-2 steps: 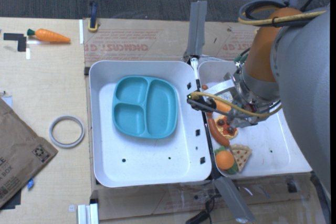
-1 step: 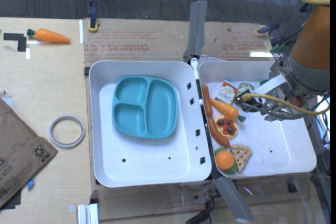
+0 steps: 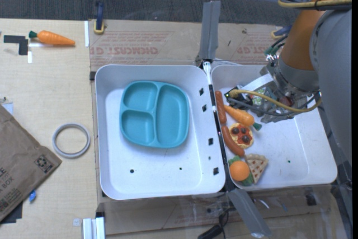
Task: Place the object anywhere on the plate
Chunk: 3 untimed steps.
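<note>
Tool (image 3: 254,99) (grip impossible to tell) hovers over plastic carrot (image 3: 238,115); glossy three-compartment plate (image 3: 155,114).

Blue plate (image 3: 155,115) in left bin (image 3: 112,170), toy food (image 3: 239,137) in right bin (image 3: 296,170)

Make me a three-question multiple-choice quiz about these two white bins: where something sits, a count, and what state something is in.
1. Where is the blue divided plastic plate?
A. Left white bin
B. Right white bin
C. On the bench

2. How many compartments does the plate have?
A. Two
B. Three
C. Five

3. What state is the plate in?
A. Stacked with toy food
B. Flipped over
C. Nothing on it

Answers: 1 A, it lies inside the left bin. 2 B, two small sections beside one long one. 3 C, the toy food, like the small orange ball, lies in the right bin.
</note>
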Tool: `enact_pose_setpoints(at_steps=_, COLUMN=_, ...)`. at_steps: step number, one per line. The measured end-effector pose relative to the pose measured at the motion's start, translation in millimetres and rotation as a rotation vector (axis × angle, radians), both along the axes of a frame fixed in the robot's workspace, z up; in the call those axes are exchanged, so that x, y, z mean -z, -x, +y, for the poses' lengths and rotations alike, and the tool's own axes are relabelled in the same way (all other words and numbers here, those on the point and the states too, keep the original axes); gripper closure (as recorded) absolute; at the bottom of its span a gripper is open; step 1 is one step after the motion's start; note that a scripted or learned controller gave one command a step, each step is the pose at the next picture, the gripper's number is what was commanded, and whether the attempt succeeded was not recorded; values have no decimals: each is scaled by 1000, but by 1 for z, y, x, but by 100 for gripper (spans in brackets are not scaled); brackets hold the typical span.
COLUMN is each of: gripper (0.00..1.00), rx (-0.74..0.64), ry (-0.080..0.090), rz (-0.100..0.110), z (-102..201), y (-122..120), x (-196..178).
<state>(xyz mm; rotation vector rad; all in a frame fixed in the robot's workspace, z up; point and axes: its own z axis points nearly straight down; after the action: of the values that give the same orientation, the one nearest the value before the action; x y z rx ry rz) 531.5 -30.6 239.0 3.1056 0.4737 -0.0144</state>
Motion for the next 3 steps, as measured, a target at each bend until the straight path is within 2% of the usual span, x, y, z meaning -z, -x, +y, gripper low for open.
enact_pose_setpoints(at_steps=1, gripper=100, rx=100, ry=0, rz=0, z=-46, y=-21, x=45)
enact_pose_setpoints(at_steps=2, gripper=100, rx=-121, ry=0, rz=-3, z=6, y=-71, x=47)
enact_pose_setpoints(at_steps=3, gripper=100, rx=-152, ry=-2, rz=-2, z=-20, y=51, x=35)
